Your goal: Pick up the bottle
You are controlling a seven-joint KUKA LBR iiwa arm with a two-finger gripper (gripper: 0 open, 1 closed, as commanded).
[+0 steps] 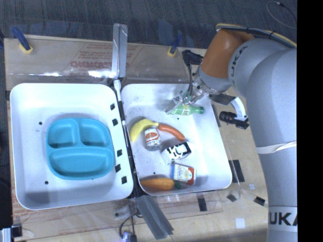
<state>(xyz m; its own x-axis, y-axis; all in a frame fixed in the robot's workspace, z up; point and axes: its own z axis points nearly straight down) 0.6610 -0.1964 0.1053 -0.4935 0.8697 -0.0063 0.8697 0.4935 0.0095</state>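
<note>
The grey arm, its orange band catching the light, reaches down into the right bin (222, 158), its gripper (182, 103) lowered right at the bottle (186, 110). The bottle, clear plastic with a green tint, lies on its side at the far end of that bin, close to the wall. Whether the gripper is closed on it or merely touching it cannot be told from here; the metal tip and the bottle overlap.

The risk looks plain: a smooth, round, see-through bottle lying flat could roll or squirt sideways under pressure, and the nearby wall leaves little room for a clean approach.

Nearer than the bottle, toward the middle of the same bin, sit a curved yellow banana (140, 128), a small printed can (153, 138) and a glossy orange carrot (171, 131). Nearer still lie a black-and-white packet (177, 150), a small carton (182, 173) and a second orange vegetable (157, 184). Left of the bottle's bin, the other bin (20, 135) holds a moulded blue tray (79, 147) with compartments.
</note>
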